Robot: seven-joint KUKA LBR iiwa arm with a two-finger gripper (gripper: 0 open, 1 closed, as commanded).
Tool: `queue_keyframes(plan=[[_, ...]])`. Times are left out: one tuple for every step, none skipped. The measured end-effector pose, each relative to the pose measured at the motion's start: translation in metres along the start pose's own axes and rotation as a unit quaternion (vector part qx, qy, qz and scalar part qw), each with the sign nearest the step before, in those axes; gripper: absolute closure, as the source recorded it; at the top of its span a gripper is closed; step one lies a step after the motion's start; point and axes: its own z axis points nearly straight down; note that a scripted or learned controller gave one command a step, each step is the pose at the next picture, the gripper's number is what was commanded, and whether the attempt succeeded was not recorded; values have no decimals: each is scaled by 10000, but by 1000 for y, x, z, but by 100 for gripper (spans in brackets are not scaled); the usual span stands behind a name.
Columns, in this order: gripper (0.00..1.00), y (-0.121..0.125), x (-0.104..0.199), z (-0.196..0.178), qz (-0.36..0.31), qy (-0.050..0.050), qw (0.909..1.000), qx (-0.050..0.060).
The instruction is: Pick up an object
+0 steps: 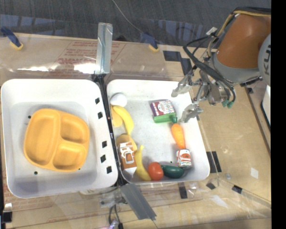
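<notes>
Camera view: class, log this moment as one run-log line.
phase: approach | gripper: open, above right bin's far corner | held: nothing | nearest: carrot

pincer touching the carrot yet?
Apart. In the camera view the pincer hangs over the right bin's far right edge, and white bin floor shows between its lower fingertip and the carrot.
</notes>
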Motion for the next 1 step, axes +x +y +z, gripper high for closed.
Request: queue_keyframes(plan=[[0,-3,5,148,-1036,33,9946,-23]])
